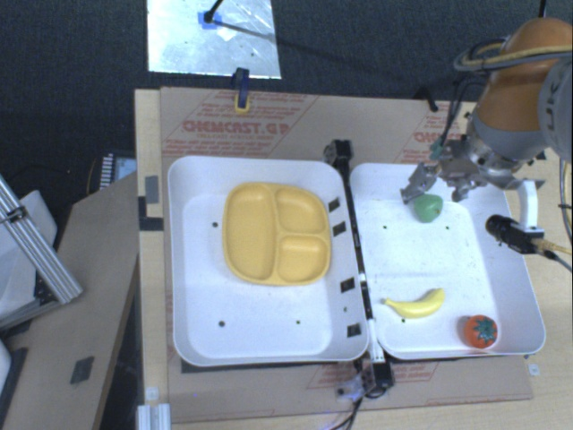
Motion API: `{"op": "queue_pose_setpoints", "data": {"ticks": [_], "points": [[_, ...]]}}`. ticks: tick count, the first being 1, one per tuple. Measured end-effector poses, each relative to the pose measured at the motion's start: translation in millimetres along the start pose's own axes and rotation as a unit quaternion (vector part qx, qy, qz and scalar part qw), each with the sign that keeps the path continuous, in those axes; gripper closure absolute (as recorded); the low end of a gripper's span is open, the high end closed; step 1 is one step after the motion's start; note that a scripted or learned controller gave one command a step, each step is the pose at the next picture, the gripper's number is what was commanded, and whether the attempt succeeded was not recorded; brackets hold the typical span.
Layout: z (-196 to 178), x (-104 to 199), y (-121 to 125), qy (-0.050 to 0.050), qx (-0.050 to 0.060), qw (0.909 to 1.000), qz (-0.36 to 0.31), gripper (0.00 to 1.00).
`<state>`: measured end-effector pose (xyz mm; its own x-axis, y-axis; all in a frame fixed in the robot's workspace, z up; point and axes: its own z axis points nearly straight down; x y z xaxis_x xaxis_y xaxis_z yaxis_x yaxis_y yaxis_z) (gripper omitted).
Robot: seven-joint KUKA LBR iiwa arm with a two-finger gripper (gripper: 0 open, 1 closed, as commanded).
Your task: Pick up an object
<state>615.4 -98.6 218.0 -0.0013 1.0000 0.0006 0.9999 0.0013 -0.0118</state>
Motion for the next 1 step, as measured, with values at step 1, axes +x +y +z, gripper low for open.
{"op": "queue_pose_setpoints", "data": {"ticks": [1], "points": [[-8.1, 0.2, 2.0, 0.0, -0.006, 1.0, -0.001, 0.0]]}}
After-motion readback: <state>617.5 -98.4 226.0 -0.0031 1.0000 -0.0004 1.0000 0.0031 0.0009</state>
